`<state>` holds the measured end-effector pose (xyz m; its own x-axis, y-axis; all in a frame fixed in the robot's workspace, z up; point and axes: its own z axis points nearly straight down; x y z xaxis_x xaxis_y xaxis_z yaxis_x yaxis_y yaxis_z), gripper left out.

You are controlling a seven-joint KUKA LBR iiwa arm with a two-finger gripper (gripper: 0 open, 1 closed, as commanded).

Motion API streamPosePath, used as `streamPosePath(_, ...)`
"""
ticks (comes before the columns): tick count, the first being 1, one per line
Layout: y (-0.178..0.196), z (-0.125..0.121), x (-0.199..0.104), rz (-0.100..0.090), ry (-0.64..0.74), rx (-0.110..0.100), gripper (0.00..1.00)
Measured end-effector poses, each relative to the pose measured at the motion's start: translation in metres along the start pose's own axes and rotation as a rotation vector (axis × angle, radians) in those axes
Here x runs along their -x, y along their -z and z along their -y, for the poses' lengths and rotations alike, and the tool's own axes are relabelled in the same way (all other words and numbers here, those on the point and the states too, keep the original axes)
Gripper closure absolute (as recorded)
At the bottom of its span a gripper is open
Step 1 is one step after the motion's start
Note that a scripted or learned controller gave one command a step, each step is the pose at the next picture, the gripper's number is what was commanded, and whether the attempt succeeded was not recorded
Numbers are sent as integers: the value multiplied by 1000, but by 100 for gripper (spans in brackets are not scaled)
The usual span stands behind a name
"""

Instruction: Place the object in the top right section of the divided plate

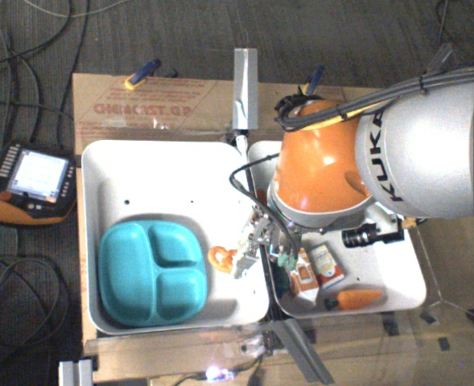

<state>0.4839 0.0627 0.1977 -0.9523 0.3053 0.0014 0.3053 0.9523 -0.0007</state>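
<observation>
My pincer (249, 252) hangs low over the right edge of the left bin (140, 155), just by the wall btw the two bins. I can't tell if it's gripping anything. A small orange thing (220, 257) sits right beside its tip, on the bin floor or just above it, I can't tell which. It's close to the teal divided plate (152, 272) but not in it. What can go wrong, I think: if I don't have the orange thing tight, it drops or slides off before the plate. It could also land in the wrong part, since the top right part is small, w/ low walls. My wrist could bump the bin wall too. Writing: "KUKA" on my grey arm (418, 151). The cardboard (140, 107) has faint red letters, too dim to read. The packets (317, 268) in the right bin (405, 292) have labels too small to read.
</observation>
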Motion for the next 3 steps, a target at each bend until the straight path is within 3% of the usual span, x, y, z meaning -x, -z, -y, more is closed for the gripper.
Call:
streamPosePath(1, 0, 0, 0, 0, 0, 0, 0)
streamPosePath(2, -108, -47, -12, 8, -175, 4, 0)
streamPosePath(3, -108, -81, -20, 20, -566, -25, 0)
